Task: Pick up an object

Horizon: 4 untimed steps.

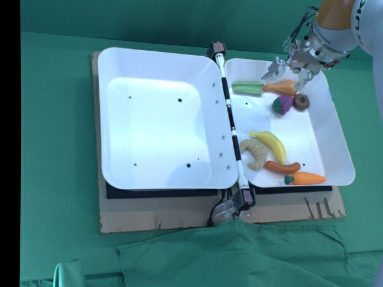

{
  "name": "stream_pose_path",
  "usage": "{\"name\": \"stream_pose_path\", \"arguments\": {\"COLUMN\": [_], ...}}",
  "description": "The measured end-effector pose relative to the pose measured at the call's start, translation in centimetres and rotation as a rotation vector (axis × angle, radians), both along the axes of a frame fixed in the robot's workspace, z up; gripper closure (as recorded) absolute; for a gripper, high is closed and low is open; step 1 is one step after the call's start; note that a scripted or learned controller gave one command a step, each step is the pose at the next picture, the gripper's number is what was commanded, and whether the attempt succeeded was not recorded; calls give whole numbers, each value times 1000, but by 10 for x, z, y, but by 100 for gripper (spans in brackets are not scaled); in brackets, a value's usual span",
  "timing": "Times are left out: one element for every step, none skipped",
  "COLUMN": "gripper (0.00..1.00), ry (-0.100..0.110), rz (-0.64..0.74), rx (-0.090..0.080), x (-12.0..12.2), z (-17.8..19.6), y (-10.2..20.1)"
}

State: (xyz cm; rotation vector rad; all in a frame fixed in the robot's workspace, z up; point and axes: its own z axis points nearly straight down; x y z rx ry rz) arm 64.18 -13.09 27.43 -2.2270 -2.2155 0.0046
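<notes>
A: Item one, the gripper (292,72). Position?

B: Over the far end of the right bin (335,137), hanging from the grey arm with its orange band (340,2). Fingers spread apart, one toward the left at the carrot's green end, one toward the right; nothing between them.

A: Item two, the likeliest thing to be picked?

B: The carrot (266,88), orange body with a long green top. It lies directly below the gripper, just toward the near side of it. Long axis runs left to right across the bin, roughly in line with the spread of the fingers.

A: So the deciding relation?

B: Finger line against carrot axis. As they stand, I judge the fingers would straddle it lengthwise rather than across; a wrist turn looks needed before closing.

A: Neighbours?

B: Purple fruit (282,105) and brown round piece (301,101), just beside the carrot's orange end, toward the near side. Crowding risk there.

A: Remainder of the right bin?

B: Banana (271,144), pale croissant (257,153), sausage (282,167), second carrot (305,178), all at the near end, well apart from the gripper.

A: Left bin (114,100)?

B: No entry made.
</notes>
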Motion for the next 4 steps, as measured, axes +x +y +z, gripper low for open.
{"name": "stream_pose_path", "arguments": {"gripper": [0,0,100,100], "ry": [1,-29,-18,-14], "rz": [1,4,-1,3], "rx": [0,-5,-5,-1], "x": [-1,5,3,5], "z": [-40,-56,-52,14], "y": [0,-1,-2,3]}}
